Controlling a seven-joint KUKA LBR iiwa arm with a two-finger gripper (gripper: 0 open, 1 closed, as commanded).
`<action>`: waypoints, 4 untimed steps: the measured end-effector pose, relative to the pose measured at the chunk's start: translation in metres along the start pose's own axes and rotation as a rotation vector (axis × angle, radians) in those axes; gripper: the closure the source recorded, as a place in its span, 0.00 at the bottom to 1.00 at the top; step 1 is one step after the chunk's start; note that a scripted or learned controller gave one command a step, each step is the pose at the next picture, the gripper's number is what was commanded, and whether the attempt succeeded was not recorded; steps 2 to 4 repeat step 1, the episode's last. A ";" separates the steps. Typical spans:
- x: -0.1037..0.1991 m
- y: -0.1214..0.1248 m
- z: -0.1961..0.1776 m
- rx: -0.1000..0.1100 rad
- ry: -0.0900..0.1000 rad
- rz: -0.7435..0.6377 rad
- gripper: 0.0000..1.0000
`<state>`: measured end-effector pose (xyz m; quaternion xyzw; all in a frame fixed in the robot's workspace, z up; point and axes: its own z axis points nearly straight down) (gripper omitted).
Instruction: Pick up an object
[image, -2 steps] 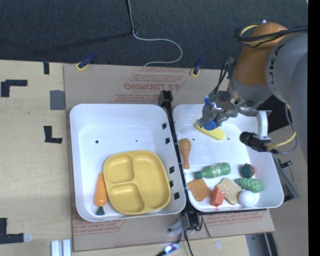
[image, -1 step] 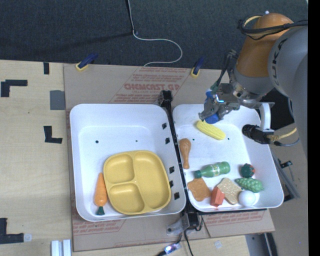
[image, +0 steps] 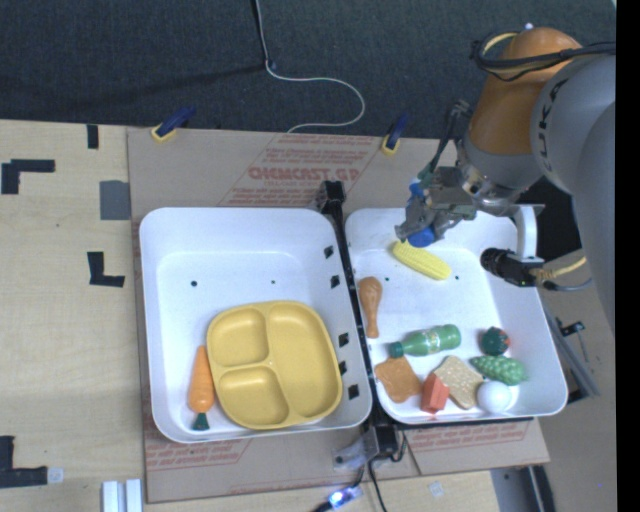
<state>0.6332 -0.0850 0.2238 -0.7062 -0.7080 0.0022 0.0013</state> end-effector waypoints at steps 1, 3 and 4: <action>0.002 -0.009 0.013 0.002 0.000 0.001 1.00; 0.002 -0.009 0.013 0.002 0.000 0.001 1.00; 0.002 -0.009 0.013 0.002 0.000 0.001 1.00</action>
